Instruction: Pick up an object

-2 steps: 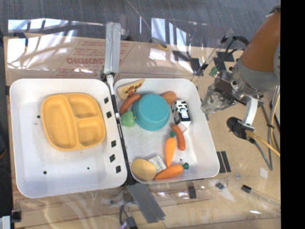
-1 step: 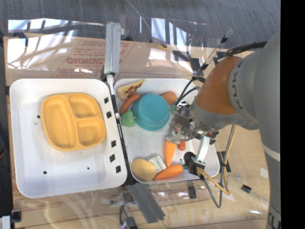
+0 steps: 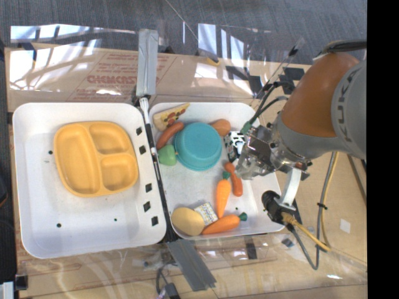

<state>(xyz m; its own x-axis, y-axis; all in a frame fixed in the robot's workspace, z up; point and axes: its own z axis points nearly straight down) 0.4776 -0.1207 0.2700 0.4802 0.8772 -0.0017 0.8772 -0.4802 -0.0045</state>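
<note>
We saw the hand (image 3: 244, 159) low over the right bin's (image 3: 187, 198) right edge, just above a small carrot (image 3: 234, 179); whether it was clenched we could not tell. A teal bowl (image 3: 198, 146) sat nearby.

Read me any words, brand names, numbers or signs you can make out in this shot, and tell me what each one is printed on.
"KUKA": reads vertically on the grey arm, at the right edge of the view.
Red print on the cardboard sheet behind the bins: a large word starting "CHEM", the rest too blurred to read; the smaller lines above it are illegible.
Small packet in the right bin: markings too small to read.
</note>
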